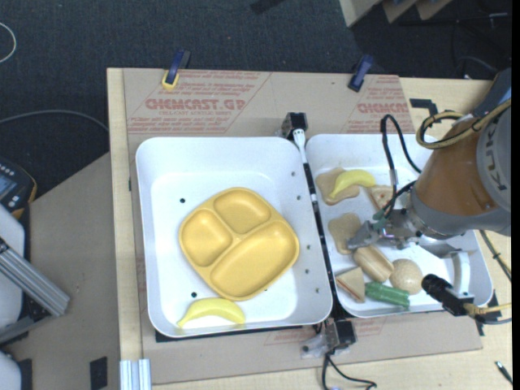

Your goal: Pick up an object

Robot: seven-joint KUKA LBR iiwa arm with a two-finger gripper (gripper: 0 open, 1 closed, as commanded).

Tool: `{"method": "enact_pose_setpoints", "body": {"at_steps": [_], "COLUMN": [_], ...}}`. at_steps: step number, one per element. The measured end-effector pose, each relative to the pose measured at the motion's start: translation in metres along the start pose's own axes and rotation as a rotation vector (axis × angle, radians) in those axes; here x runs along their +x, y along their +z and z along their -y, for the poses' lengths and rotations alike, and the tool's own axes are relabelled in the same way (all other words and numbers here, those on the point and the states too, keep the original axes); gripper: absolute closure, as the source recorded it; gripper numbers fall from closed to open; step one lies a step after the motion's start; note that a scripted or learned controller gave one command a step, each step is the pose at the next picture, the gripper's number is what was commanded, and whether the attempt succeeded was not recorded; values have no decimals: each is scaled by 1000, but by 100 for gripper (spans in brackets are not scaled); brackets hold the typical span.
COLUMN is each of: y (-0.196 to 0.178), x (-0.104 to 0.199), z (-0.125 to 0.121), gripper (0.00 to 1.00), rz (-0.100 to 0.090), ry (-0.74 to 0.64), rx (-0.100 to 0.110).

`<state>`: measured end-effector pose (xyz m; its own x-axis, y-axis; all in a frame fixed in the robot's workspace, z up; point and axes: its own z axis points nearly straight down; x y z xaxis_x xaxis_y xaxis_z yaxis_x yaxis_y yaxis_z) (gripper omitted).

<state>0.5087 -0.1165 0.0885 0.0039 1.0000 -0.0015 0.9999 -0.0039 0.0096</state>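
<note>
The right bin (345, 141) holds toy foods: a yellow banana (351, 182) on a tan slice (328, 187), a brown slice (343, 229), a bread roll (374, 262), a pale round ball (405, 275), a green vegetable (386, 293) and a sandwich wedge (352, 283). My gripper (372, 231) is low in this bin's middle, just right of the brown slice and just above the bread roll. The wrist and arm hide much of the bin's right half. Nothing can be seen held in the gripper.
The left bin (162, 185) carries a yellow divided plate (238, 240) in its middle and a second banana (211, 312) at its front edge. A black divider with clamps (296, 125) runs between the bins. Cables loop over the arm (455, 177).
</note>
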Motion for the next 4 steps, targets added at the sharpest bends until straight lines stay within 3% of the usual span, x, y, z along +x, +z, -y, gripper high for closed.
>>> {"method": "enact_pose_setpoints", "body": {"at_steps": [1,2,3,4], "y": [-11,0,-12,0], "x": [0,16,15,18], "z": [-3,-23,-24,-38], "gripper": [100,100,100,100], "rz": [-1,5,6,2], "ry": [-2,-4,-1,-4], "rx": [-4,1,-4,4]}}
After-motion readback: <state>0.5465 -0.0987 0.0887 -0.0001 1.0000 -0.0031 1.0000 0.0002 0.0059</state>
